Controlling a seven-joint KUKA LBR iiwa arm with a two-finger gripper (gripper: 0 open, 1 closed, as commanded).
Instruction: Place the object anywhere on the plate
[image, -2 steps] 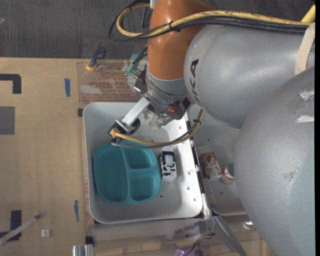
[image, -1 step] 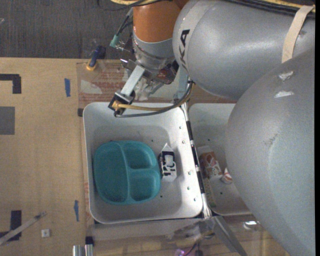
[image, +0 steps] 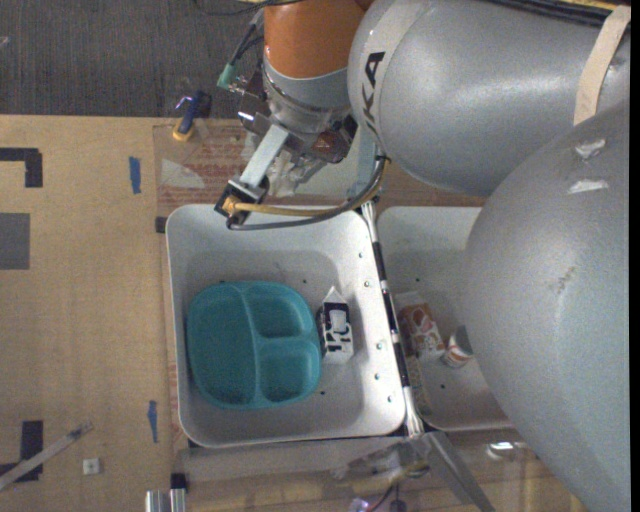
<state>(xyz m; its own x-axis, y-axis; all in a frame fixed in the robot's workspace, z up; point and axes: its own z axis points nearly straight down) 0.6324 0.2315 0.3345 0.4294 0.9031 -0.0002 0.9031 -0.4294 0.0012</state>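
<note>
The arm (image: 500, 110) is bulky, glossy grey with black KUKA lettering, an orange band (image: 305, 35), and cables trailing toward seven o'clock.

A teal plate (image: 254, 345) with three compartments lies flat on the floor of the left white bin (image: 290, 235), toward the bin's lower left part. Its corners are rounded, and raised ridges divide it into one long section on the left and two smaller sections on the right. All three sections look bare. Just beside the plate's right edge, touching or almost touching it, lies a small black-and-white object (image: 336, 331), roughly rectangular, resting on the bin floor outside the plate, between the plate and the bin's right wall. Its finer details are too small to make out.
</note>
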